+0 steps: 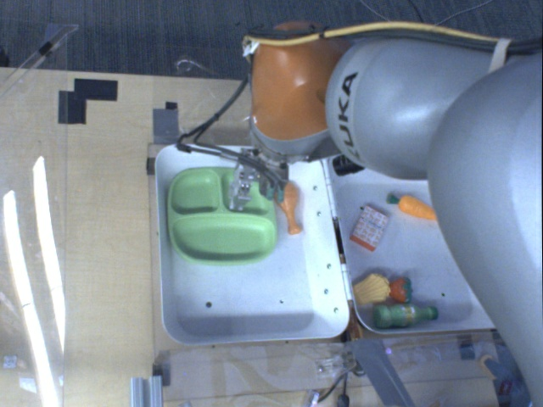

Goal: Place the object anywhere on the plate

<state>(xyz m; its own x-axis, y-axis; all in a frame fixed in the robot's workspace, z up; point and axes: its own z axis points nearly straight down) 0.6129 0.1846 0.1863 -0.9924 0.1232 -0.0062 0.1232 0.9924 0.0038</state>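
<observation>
Gripper (pixel 248 185) hangs over the plate's (pixel 222 231) back edge, in the left bin (pixel 254 312).

Whether it is open or closed I cannot tell. An orange drumstick-like object (pixel 291 208) lies just to its right in the picture, beside the plate's right rim, long axis running near to far. The plate's large compartment looks bare, judged room enough.

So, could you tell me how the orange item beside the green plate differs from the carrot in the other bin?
The orange item lies in the left bin, against the green plate's right edge, under the gripper; the carrot lies in the right bin, away from the gripper. The orange item is pale orange and points up and down the view; the carrot is brighter, has a green tip and lies nearly crosswise. Both are small, long and orange.
</observation>
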